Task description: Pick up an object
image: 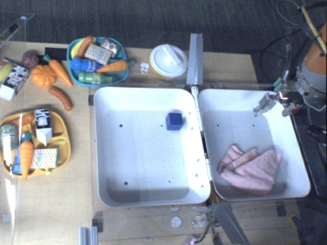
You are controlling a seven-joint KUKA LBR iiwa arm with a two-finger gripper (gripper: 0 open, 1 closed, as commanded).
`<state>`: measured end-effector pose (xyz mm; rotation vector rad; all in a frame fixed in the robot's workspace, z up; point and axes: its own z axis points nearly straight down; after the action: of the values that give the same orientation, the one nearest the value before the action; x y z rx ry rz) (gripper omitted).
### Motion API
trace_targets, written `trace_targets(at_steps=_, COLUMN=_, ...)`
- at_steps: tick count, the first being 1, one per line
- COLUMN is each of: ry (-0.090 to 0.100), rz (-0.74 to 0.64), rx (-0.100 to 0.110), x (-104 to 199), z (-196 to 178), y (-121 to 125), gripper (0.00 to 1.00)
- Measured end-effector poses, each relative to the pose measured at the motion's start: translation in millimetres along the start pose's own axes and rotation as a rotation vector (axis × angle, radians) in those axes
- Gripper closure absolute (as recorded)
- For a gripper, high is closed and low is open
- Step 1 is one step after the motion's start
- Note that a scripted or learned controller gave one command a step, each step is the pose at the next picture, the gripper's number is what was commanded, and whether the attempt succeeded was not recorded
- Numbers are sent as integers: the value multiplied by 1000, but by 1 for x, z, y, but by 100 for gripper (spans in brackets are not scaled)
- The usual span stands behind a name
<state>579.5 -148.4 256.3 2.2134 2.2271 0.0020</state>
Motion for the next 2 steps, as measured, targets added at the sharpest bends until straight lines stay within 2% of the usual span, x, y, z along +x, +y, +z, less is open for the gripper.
trace_targets(at_steps=1, ry=1, rz=-67, rx=2, x=22, z=90, y=-61, gripper=0)
trace_targets(at_steps=2, ry=-3, rz=-174, rx=-12, x=62, z=166, y=-52, gripper=0)
